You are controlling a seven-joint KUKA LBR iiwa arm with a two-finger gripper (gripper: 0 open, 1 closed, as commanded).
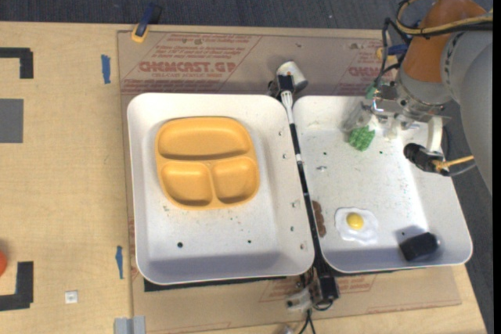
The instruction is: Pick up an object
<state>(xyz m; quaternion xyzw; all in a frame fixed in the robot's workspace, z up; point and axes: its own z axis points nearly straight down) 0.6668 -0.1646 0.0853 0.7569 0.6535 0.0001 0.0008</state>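
Note:
A small green piece, like a broccoli floret, lies in the right bin near its far edge. My gripper hangs directly over it at the end of the grey arm with the orange band, and its tip meets the top of the green piece. A toy fried egg lies near the front of the same bin. A black block sits in the front right corner.
The left bin holds a yellow divided plate. A black cable runs along the seam between the bins. The arm's body and cables crowd the right bin's far right side.

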